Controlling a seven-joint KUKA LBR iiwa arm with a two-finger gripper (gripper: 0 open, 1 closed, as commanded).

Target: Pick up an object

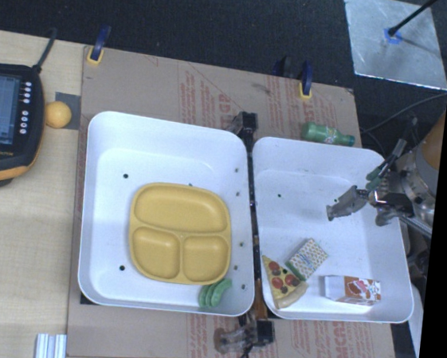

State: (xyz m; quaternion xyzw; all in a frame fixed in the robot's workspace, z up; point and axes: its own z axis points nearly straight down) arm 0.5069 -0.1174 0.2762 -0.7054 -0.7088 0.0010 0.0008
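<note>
- The gripper (362,206) hangs over the upper right part of the right bin (289,162), reaching in from the right edge of the frame; its two fingers stand spread apart with nothing between them.
- Along the lower edge of the right bin lie three things: a pizza slice toy (281,281) at the lower left corner, a small patterned packet (307,258) just up and right of it, and a small carton (352,289) further right, well apart from the gripper.
- The left bin (111,141) holds a yellow divided plate (180,232) at its centre, with a green toy (214,293) touching the plate's lower right corner.
- On the counter (6,254), a green bottle (328,134) lies on its side just above the right bin.
- At the far left of the frame sits a handheld control pad (1,129), with a yellow ball (57,114) beside it.
</note>
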